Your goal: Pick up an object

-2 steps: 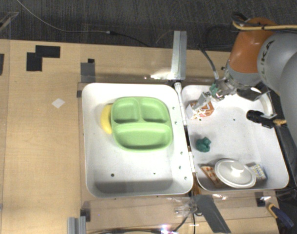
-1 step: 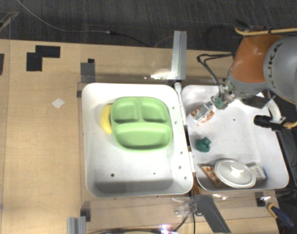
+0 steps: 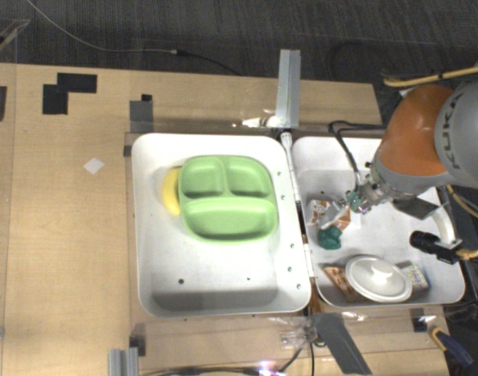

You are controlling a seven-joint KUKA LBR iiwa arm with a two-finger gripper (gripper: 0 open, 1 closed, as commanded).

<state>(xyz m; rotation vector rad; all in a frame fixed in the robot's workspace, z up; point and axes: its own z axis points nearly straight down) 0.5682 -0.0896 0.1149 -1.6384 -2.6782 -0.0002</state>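
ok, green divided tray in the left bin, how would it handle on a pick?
The green tray looks like rigid moulded plastic, so probably stiff and light. Its wide, shallow shape likely needs a rim grasp and may tilt. It overlaps a yellow object, which could shift.

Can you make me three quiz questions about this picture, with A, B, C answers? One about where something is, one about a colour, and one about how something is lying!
1. Where is the green tray?
A. in the left bin
B. in the right bin
C. on the bench outside the bins

2. What colour is the thing peeking out from under the tray's left edge?
A. red
B. yellow
C. blue

3. How does the white bowl lie?
A. upside down
B. on its side
C. mouth up

Answers:
1 A, it sits inside the left bin.
2 B, the yellow object shows beside the tray.
3 A, its round base ring faces up, in the right bin.
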